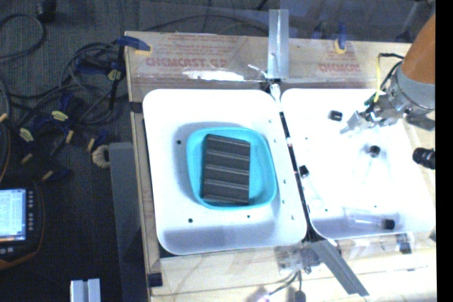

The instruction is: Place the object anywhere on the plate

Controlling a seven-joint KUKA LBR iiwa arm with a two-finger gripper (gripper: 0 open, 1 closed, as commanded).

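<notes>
A dark grey ribbed block [226,167] lies flat in the middle of the light blue plate [264,177], which sits in the left white bin [159,152]. My gripper [357,121] hangs over the upper right part of the right bin [318,208], well away from the plate and the block. It points left and down, and nothing shows in it.
A small black piece [335,115] lies just left of the gripper, and another [373,150] sits below it. A clear tube with a black cap [369,221] rests along the right bin's front wall. Cables and clamps lie on the floor to the left.
</notes>
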